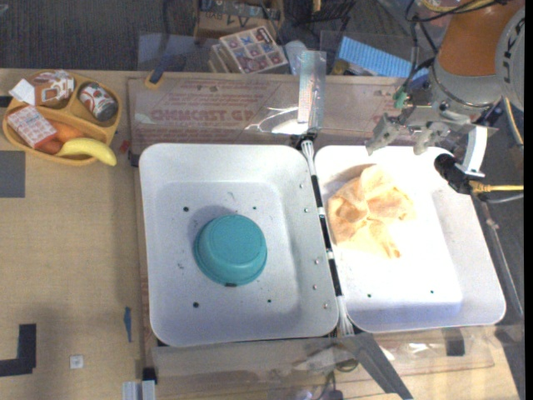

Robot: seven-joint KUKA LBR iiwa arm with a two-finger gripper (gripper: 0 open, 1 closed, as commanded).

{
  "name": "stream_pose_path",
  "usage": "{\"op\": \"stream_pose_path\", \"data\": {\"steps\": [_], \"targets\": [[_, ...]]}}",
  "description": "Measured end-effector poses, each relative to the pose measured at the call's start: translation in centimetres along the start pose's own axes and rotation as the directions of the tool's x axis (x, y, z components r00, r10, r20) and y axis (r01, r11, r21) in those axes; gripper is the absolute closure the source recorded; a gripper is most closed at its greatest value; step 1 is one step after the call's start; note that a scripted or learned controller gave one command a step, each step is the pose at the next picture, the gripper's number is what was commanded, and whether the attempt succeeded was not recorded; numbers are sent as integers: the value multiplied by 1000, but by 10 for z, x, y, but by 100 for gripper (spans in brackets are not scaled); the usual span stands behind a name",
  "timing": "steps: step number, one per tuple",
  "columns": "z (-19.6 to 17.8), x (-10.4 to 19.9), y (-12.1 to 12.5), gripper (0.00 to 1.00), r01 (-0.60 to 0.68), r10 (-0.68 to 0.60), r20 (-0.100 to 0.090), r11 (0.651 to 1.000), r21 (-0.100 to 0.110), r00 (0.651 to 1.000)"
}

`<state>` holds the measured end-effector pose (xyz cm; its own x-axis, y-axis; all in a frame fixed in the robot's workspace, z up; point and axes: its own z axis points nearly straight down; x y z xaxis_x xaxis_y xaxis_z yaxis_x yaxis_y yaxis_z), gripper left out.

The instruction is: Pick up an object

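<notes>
Crumpled cloth (369, 209) in the right bin (466, 298) looked soft, light, prob. best pinched at a raised fold. Gripper (407, 133) hovered above the bin's far edge w/ jaws spread, nothing held.

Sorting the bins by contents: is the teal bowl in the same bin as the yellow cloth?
No, the teal bowl sits in the left bin; the yellow cloth lies in the right bin.

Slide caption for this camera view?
Hand above right bin's far edge, near crumpled yellow cloth; teal bowl in left bin.

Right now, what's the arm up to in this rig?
The gripper hangs over the far edge of the right bin, fingers open and holding nothing. A crumpled tan cloth lies in that bin just below it. A teal bowl sits upside down in the left bin. Nothing is picked up yet.
</notes>
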<state>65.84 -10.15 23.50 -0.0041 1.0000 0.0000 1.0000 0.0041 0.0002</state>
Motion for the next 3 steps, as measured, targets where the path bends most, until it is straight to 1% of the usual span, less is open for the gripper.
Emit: {"op": "stream_pose_path", "data": {"steps": [1,2,3], "targets": [[106,-40,-4,0,140,-140,0,990,-1,990],[145,-36,-54,0,172,-172,3,985,-11,985],[133,-38,-52,100,167,-167,5,986,-18,986]]}}
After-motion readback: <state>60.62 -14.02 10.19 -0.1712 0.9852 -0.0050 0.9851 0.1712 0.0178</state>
